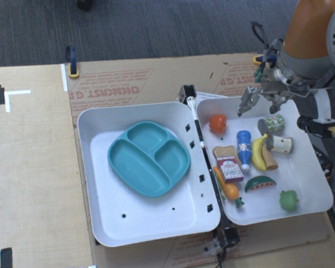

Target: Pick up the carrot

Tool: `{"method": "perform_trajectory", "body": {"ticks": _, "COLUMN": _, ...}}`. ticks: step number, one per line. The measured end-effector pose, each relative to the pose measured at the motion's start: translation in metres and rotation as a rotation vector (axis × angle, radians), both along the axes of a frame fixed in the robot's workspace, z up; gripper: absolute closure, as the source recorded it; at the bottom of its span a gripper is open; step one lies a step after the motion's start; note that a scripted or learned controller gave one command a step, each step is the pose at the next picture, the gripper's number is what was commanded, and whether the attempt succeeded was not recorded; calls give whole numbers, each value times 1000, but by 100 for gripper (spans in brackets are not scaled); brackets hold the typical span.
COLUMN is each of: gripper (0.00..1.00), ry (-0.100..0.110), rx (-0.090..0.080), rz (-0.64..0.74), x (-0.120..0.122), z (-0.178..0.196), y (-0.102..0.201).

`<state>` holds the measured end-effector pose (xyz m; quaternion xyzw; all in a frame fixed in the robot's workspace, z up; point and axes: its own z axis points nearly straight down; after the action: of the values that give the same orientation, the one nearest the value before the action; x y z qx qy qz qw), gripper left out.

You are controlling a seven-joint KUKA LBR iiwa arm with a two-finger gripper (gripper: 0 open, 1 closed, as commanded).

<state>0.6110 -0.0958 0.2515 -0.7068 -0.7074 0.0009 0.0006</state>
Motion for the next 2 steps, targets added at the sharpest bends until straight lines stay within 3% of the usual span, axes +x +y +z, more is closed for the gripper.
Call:
{"method": "perform_trajectory", "body": {"ticks": 1, "gripper": 0, "ry": 0, "rx": 0, "rz": -4, "x": -65, "z": -107, "y": -2}}
{"method": "perform_trajectory", "body": {"ticks": 2, "gripper": 0, "ry": -1, "rx": 0, "rz": -1, "x": -119, "z": -39, "y": 23}}
